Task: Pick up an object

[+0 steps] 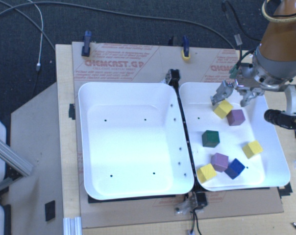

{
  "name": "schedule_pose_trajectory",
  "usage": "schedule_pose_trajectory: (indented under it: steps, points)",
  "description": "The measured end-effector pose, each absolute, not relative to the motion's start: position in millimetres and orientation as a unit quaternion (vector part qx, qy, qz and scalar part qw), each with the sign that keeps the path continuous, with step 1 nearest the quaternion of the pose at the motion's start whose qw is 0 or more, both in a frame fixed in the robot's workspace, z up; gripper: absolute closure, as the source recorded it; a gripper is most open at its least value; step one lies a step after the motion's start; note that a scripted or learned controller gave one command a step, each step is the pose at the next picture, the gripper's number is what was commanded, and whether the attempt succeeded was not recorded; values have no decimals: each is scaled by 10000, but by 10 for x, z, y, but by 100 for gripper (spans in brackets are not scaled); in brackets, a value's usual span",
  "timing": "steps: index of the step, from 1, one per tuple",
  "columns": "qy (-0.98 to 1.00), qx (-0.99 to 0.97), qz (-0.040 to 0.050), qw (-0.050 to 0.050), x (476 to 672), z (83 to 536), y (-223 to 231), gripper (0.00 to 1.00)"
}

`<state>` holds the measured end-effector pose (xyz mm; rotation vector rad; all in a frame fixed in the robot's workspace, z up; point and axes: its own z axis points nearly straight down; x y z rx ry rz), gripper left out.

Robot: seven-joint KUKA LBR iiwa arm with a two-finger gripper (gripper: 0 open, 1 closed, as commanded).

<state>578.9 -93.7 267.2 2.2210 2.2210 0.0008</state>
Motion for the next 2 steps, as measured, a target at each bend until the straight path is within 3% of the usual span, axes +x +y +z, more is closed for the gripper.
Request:
schedule_pose_trajectory:
  steps: [1,2]
  points:
    - [7071,7071,-37,-48,5333,1272,-842,0]
    - [6797,7335,15,21,5791,1888,-1062,0]
